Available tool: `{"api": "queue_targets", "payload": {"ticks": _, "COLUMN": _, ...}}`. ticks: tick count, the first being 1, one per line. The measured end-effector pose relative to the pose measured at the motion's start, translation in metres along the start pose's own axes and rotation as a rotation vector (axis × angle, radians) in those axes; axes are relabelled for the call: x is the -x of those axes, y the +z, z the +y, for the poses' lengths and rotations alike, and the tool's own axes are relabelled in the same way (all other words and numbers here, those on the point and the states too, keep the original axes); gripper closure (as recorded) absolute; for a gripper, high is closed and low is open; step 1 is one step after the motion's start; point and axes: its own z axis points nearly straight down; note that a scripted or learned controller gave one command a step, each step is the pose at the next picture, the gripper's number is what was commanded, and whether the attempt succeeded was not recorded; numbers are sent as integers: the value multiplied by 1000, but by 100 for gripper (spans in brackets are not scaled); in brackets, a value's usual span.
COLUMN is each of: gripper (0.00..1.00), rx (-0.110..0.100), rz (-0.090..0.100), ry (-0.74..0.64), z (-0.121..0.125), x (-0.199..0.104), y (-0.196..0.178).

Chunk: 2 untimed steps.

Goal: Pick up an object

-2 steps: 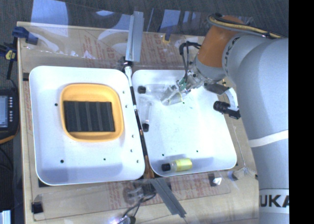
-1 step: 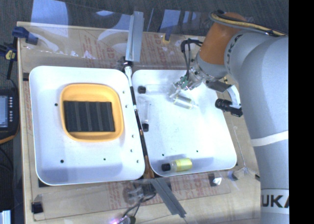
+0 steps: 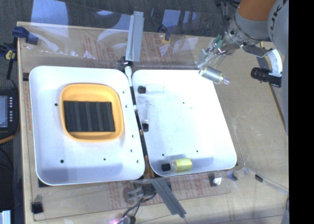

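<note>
My gripper (image 3: 205,67) hangs over the far right corner of the right bin (image 3: 216,139), reaching down from the grey and orange arm (image 3: 255,2). A small silver cylinder (image 3: 214,75) lies crosswise at the fingertips, lifted off the bin, and the gripper is shut on it. A small yellow bottle with a black cap (image 3: 177,165) lies at the near edge of the right bin. A clear tube with a black cap (image 3: 149,90) rests near that bin's far left corner. Another clear tube (image 3: 143,112) lies along its left wall.
The left bin (image 3: 44,134) holds a yellow tray with a black ribbed insert (image 3: 90,114). A metal bar (image 3: 133,36) stands behind the gap between the bins. Clear plastic walls (image 3: 88,26) edge the back of the bench.
</note>
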Motion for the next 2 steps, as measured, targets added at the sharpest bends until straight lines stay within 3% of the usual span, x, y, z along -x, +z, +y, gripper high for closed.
{"api": "queue_targets", "payload": {"ticks": 1, "gripper": 100, "rx": -5, "rz": 2, "ry": 35, "z": 25, "x": -72, "y": 53}}
{"api": "queue_targets", "payload": {"ticks": 2, "gripper": 100, "rx": -4, "rz": 0, "ry": 412, "z": 16, "x": -47, "y": 13}}
